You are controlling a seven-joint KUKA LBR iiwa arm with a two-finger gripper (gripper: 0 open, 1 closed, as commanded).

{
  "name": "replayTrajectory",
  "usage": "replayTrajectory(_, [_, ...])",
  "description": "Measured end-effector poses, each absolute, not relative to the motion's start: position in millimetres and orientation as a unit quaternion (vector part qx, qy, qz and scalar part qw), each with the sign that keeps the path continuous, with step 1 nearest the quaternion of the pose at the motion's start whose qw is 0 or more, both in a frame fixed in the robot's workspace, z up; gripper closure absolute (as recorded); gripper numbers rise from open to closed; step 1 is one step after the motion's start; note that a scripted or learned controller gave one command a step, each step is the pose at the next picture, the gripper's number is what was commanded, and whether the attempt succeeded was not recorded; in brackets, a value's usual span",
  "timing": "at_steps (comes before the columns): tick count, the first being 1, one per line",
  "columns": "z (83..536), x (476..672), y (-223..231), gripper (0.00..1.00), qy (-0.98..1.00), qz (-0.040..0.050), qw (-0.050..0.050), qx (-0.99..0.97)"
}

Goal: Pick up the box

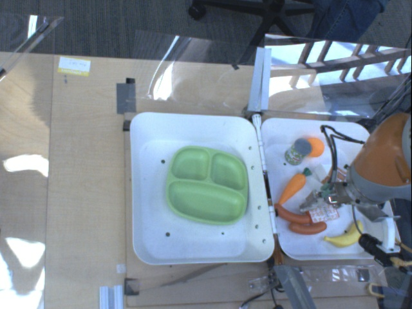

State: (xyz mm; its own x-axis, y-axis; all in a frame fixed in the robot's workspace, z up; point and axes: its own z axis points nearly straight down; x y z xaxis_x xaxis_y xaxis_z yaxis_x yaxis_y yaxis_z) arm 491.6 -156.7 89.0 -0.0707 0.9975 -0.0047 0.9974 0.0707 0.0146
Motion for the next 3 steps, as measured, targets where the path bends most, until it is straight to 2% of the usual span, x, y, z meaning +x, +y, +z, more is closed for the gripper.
replayTrajectory(1, [90,492.2,-109,0.0,0.78,0.0035,0.009,0.626])
replayTrajectory(2, [88,564.2,-164,0.0,0.804,0.0021,0.006,0.595])
replayTrajectory(3, [99,502.7,-138,0.0,0.822,0.0015,0.003,0.57])
